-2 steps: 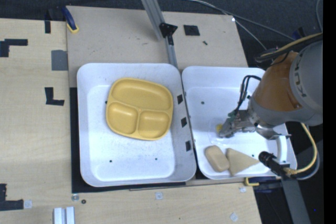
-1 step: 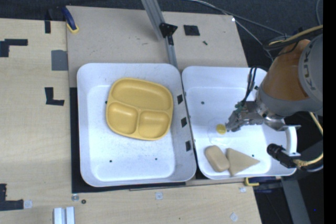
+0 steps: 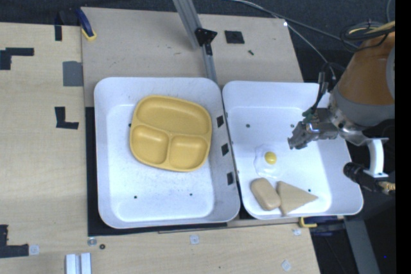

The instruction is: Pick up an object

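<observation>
Crowding the right bin's (image 3: 244, 96) near end are a fried egg (image 3: 268, 160), bread roll (image 3: 264, 194) and wedge (image 3: 295, 196); the gripper (image 3: 299, 138) hovers beside the egg, grip unreadable.

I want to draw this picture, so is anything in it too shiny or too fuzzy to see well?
In the camera view, the yellow plate looks sharp with soft shine; the white bins are bright, little shadow; the fried egg blends into the white; the gripper is dark and slightly blurry.

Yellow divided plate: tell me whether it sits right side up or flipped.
Right side up. The yellow divided plate lies flat in the left bin with its three compartments' hollows facing the camera.
</observation>
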{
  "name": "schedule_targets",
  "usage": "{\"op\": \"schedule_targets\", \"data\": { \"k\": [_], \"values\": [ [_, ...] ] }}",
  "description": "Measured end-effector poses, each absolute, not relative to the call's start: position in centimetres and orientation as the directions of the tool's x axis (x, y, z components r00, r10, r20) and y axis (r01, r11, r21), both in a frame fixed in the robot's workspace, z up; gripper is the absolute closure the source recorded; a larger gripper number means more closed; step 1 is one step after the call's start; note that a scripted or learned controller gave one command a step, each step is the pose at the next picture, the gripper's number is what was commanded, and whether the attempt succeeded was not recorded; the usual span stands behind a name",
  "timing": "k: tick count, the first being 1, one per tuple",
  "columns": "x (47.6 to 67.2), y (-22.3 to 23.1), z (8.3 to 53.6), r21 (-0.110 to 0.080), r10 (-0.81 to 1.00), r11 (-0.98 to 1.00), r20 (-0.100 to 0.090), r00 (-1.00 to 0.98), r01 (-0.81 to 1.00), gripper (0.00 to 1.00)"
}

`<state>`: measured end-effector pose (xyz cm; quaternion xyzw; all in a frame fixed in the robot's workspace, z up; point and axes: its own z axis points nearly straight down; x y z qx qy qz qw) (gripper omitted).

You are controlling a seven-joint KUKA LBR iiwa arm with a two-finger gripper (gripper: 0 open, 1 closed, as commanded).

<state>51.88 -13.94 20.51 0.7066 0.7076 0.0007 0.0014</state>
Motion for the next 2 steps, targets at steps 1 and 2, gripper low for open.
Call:
{"op": "schedule_targets", "data": {
  "k": [1,2],
  "values": [
    [51.4,-13.9,24.9,0.003,1.000,0.001,-0.001,-0.001,1.000,1.00],
    [53.4,-9.0,25.4,0.000,1.000,0.007,0.002,-0.007,1.000,1.00]
  ]
}}
